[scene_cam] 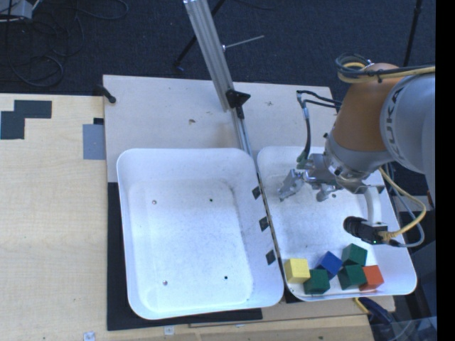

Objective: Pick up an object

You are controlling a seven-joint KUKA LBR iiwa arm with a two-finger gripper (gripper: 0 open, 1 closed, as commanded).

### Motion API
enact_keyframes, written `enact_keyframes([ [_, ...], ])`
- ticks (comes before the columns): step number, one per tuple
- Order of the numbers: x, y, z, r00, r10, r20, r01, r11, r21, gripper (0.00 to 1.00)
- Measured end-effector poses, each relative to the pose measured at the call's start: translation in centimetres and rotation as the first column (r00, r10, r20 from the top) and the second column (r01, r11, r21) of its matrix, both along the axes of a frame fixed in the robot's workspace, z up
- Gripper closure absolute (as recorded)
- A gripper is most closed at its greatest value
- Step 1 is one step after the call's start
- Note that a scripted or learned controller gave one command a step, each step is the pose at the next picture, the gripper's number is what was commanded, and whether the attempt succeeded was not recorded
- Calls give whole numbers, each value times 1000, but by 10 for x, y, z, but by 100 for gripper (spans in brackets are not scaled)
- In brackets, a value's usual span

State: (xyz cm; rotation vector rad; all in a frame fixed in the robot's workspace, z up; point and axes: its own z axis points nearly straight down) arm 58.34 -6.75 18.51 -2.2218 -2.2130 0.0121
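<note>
Over the upper part of the right bin (284, 226) hangs my gripper (307, 189), its two fingers spread apart with nothing between them, so it is open. The blocks lie well below it, clustered at the bin's near edge. They are a yellow block (298, 269), a blue block (330, 262), three green blocks (318, 281) (354, 253) (350, 275) and an orange-red block (371, 278). The gripper touches none of them.
The left bin (135, 190) lies beside the right one, with a row of black clips (261, 222) along the shared edge. A slanted aluminium rail (213, 55) rises behind the bins. A yellow cable and black connector (366, 228) hang by the wrist.
</note>
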Motion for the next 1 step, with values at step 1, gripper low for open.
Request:
enact_keyframes([
  [1,1,2,5,1000,3,6,-3,1000,1,0],
])
